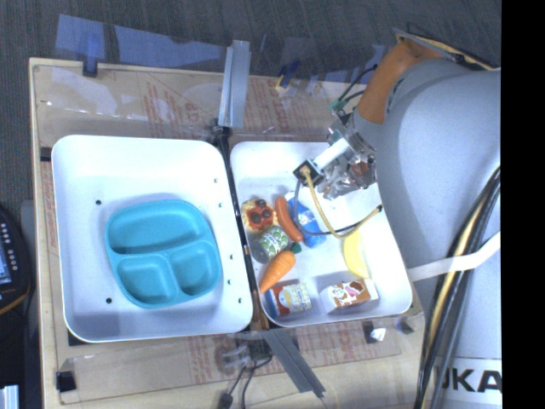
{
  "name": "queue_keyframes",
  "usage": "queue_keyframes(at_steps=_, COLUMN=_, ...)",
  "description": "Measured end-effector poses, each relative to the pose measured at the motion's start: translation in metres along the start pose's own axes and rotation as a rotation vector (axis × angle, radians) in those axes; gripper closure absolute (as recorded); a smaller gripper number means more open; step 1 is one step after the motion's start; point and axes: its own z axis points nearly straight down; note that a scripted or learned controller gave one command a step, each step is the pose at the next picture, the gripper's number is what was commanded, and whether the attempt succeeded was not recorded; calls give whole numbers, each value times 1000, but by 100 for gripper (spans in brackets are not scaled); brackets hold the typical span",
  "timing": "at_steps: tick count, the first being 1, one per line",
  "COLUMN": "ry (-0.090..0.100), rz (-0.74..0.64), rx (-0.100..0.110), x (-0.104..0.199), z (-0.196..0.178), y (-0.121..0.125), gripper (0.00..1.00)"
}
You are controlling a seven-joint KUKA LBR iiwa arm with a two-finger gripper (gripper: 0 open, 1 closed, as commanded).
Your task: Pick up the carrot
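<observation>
carrot in right bin, partly overlapped; jaws obscured, opening cannot be told.

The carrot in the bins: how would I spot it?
Look in the right-hand white bin, near its left wall, toward the front. The orange tapered carrot lies slanted there with a green leafy end, below the round green-speckled toy. The neighbouring red-orange sausage has no leaves.
</observation>
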Motion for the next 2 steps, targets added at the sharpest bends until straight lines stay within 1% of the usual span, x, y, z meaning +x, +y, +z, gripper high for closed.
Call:
queue_keyframes(at_steps=1, ry=5, rz=130, rx=-4, x=-27, z=-137, y=-10, gripper=100)
queue_keyframes(at_steps=2, ry=0, rz=134, rx=0, x=-8, z=22, y=-3, gripper=100)
